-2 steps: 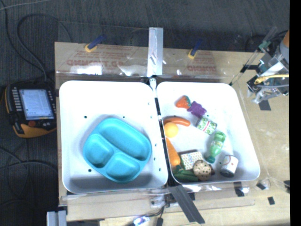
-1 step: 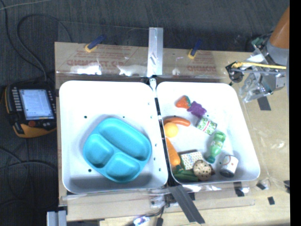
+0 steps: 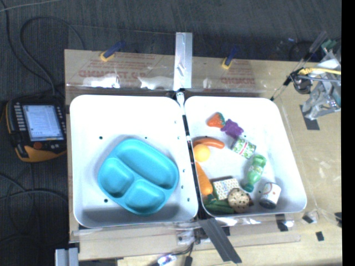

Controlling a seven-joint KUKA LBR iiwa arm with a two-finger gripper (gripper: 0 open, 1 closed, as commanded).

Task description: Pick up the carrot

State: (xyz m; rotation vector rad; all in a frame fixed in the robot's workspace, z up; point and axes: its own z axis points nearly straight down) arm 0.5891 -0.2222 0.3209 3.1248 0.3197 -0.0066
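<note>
A: Bins?
B: Left shallow white bin holds a turquoise three-compartment plastic plate, tilted toward the bottom. Right shallow white bin holds the toys.
A: Carrot?
B: Long orange toy carrot lies along the right bin's left wall, just below a round yellow-orange fruit. Next to it: white dotted block, brown cookie, green pepper-like piece.
A: Rest?
B: Purple grape cluster, green bottle, white mug.
A: Arm?
B: End effector sits at the right edge, well outside the bins. Cannot tell its state.
A: Surroundings?
B: Wooden table, dark carpet, teach pendant left.
</note>
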